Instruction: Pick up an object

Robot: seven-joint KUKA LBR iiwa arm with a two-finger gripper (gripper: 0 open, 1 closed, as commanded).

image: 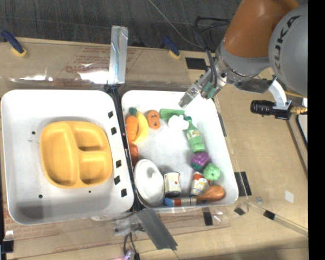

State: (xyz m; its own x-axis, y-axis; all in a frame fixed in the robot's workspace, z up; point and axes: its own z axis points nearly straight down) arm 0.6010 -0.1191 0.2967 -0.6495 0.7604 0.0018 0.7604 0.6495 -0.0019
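My gripper [190,97] hangs over the far right corner of the right bin [223,145], just above the bin's back rim, with nothing between its fingers. Below it in the bin lie a green and white bottle [194,137], a green handle-shaped toy [171,113] and a white piece [177,122]. Further left sit a carrot [131,128], a yellow banana-like toy [142,129] and a small orange toy [153,119]. Toward the front are purple grapes [200,159], a green toy [212,172], a white bowl [148,181], a small can [172,183] and a brown toy [212,193].
The left bin [21,145] holds a yellow divided tray [76,152]. A metal clamp post [118,53] stands at the back between the bins. A black cylindrical part [265,108] sticks out beside the arm on the right. Black tape marks dot the bench.
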